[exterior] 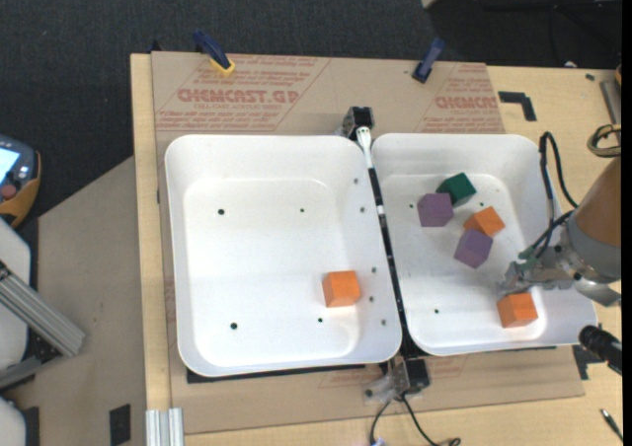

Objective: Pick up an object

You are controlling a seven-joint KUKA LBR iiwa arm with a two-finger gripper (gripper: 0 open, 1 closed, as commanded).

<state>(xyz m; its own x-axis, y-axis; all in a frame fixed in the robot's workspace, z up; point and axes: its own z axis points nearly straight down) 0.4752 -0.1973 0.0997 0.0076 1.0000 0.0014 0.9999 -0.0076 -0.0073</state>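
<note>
End effector [521,276] just above orange cube [516,310], perhaps touching.

arm [604,227]: cut off by the frame's right edge, body mostly out of view | gripper [528,276]: at right-centre, small and blurred, finger state unreadable | orange cube [517,309]: just below the gripper, contact with it unclear
</note>
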